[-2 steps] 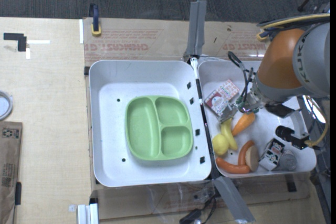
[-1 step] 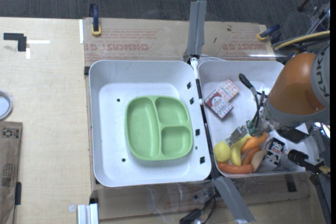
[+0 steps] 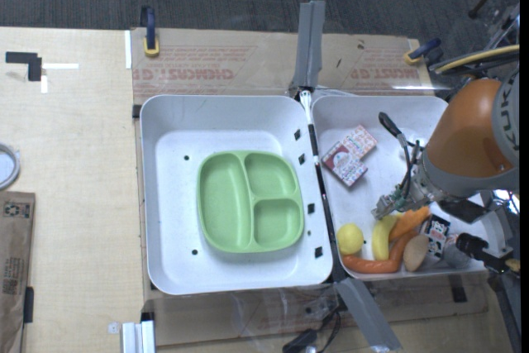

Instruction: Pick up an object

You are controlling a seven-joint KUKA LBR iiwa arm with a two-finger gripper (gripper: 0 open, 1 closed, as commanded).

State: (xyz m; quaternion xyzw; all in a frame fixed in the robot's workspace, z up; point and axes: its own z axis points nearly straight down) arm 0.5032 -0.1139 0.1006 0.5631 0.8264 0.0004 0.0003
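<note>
The gripper point(image 3: 390, 205) hangs low in the right bin point(image 3: 388, 107), just above the yellow banana point(image 3: 380, 241) and orange carrot point(image 3: 405, 225) piled at its near edge. Whether it is open or holding anything, I cannot tell. The banana lies directly below and slightly nearer the camera, its long axis running toward the bin's front wall.

Bins: two, white, side by side, left bin point(image 3: 157, 202) and right bin point(image 3: 347, 105). Plates: one, green, three compartments point(image 3: 250, 201), in the left bin. Cartons: one small red-and-white box point(image 3: 349, 155), in the right bin. Yellow fruit-like pieces: two, a round one point(image 3: 350, 239) and a longer one point(image 3: 380, 240). Orange pieces: two, a long one point(image 3: 372, 265) along the front wall and a shorter one point(image 3: 408, 224) beside the gripper. Tan egg-shaped pieces: one point(image 3: 415, 254). Clamps: two, at the bench's far edge point(image 3: 150, 31) point(image 3: 421, 52). Tape rolls: one point(image 3: 7, 168), far left.
</note>
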